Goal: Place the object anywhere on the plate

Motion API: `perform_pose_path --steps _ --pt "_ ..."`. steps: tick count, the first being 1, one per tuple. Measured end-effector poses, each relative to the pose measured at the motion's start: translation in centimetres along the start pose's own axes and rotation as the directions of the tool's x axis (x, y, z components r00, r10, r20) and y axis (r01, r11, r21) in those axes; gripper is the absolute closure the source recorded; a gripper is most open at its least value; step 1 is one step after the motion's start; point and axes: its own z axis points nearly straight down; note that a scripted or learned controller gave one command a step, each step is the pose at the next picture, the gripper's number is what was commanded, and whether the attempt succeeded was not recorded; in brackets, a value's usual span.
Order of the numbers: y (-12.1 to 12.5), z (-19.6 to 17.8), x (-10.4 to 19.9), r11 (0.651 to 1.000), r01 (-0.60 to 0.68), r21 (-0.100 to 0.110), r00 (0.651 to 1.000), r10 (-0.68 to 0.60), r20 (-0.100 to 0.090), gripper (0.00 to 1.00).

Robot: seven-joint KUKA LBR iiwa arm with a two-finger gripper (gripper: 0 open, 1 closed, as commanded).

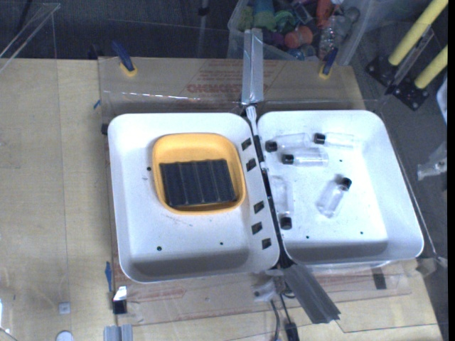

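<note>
Vials [333, 196], apparently clear, in right bin [370, 130]; plate [197, 146] in left.

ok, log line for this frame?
plate: yellow, left bin, holds dark ridged block | vials: clear, black-capped, right bin | placement: not done

Plate [196, 142] in left bin [128, 190]; ridged tray [197, 182] on it; perhaps five vials [331, 196] scattered in right bin [370, 212].

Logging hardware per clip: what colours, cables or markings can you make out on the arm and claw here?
None can be judged at this moment. On the right, where the arm reaches in, sits the white right bin with clear black-capped vials.
</note>
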Motion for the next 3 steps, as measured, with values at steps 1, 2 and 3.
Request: perform_pose_path --steps 1,2,3 --pt "0.0 2.7 0.3 1.000 -0.023 0.004 1.000 0.023 -0.001 0.00" --pt "0.0 6.3 0.1 0.995 -0.096 0.005 0.995 0.096 -0.001 0.00" --pt "0.0 6.4 0.1 0.996 -0.088 0.005 0.996 0.088 -0.002 0.00"
